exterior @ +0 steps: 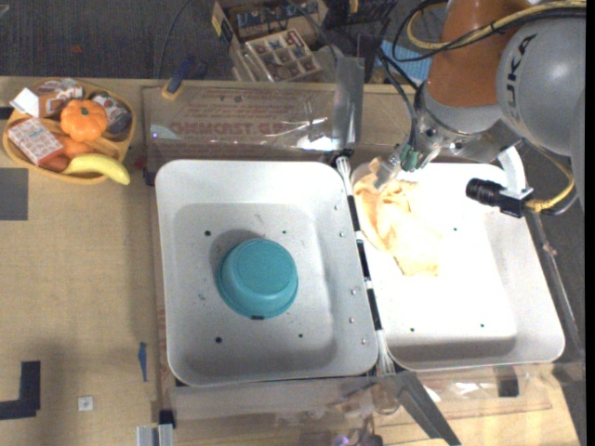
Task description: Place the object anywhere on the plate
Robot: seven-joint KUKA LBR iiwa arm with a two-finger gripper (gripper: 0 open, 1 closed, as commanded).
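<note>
desk [74,277] | two white bins side by side: left bin [186,342], right bin [530,342] | fruit basket [65,137] at far-left corner

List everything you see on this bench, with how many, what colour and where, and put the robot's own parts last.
Bins: two, white, side by side on the bench.
Plate: one, teal, lying in the left bin.
Cloth-like object: one, pale yellow, crumpled at the right bin's upper left.
Dish of toy food: one, yellow, with an orange pumpkin and a banana, at the bench's far left.
Arm: one, grey with an orange band, reaching in from the right.
Gripper: one, over the cloth-like object.
</note>
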